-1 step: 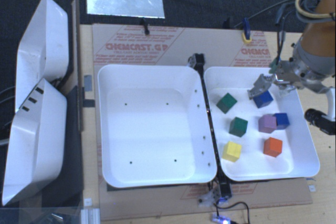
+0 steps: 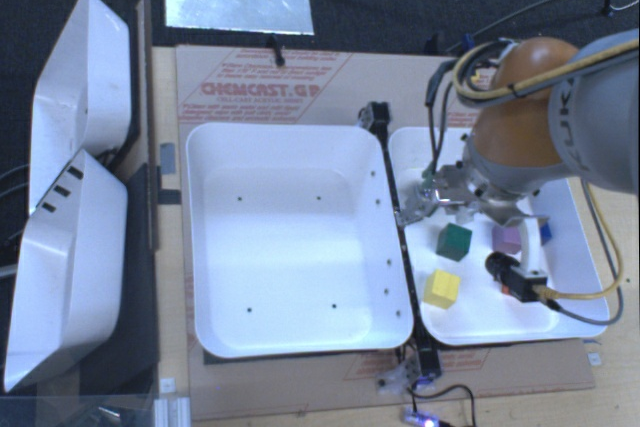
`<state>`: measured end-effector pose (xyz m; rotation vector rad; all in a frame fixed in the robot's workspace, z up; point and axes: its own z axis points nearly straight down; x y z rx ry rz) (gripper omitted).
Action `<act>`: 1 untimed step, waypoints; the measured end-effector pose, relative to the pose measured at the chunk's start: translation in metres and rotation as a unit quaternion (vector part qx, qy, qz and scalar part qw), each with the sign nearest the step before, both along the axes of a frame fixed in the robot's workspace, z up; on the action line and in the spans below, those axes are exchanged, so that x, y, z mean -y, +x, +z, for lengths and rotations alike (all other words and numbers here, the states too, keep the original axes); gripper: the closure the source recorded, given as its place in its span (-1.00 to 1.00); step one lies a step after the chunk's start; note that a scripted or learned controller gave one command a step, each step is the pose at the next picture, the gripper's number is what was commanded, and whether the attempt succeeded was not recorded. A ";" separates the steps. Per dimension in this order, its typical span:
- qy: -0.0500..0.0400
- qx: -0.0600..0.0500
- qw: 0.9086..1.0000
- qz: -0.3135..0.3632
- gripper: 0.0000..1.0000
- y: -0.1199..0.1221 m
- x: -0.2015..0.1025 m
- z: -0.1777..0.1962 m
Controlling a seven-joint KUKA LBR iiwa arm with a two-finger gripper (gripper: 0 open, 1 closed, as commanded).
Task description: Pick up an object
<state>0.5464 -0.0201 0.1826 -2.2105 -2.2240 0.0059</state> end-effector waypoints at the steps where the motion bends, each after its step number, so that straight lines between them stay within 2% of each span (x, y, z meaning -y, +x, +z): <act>1: -0.001 0.004 1.000 -0.003 1.00 0.002 0.004 0.015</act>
